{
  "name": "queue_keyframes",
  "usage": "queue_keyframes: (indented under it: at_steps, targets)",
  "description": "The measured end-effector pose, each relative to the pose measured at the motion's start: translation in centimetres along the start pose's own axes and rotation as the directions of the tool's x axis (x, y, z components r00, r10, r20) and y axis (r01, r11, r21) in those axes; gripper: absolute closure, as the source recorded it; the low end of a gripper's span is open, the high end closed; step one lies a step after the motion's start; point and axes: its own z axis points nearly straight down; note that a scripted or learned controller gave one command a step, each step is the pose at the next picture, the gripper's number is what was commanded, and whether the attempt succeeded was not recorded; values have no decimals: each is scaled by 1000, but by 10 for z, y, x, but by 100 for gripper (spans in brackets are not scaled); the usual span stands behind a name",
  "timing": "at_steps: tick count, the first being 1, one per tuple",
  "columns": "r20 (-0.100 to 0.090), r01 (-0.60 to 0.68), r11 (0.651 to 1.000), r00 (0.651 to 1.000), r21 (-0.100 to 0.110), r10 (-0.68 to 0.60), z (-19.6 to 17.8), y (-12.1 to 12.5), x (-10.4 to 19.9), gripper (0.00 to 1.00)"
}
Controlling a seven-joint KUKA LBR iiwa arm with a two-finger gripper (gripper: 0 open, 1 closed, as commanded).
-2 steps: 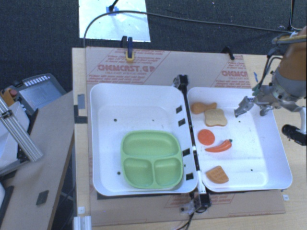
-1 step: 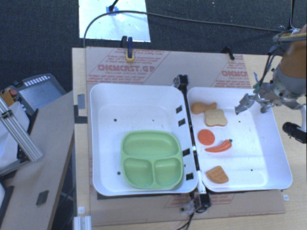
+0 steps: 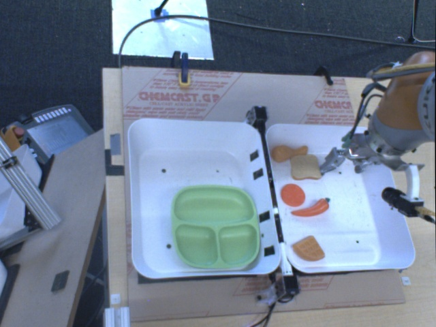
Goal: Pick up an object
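The right bin holds several toy foods. A tan drumstick lies at its far left, with a slice of toast just in front of it. Nearer the camera lie a red tomato slice, a red chili pepper and an orange wedge. My gripper hangs low over the far part of this bin, just to the right of the toast and close to its edge. I see no object lifted off the bin floor.
In the left bin a green divided plate rests toward the near right corner. A black-clipped divider separates the two bins. The arm reaches in from the right, above the far right of the right bin.
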Motion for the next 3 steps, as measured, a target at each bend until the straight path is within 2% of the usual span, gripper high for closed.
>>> queue_keyframes:
  at_steps: [1,2,3]
  targets:
    - [1,-2,1000,1000,-1,2,44,6,-3,0]
    - [1,-2,1000,1000,-3,2,63,6,-2,0]
    - [2,-1,1000,1000,-7,1,51,8,-2,100]
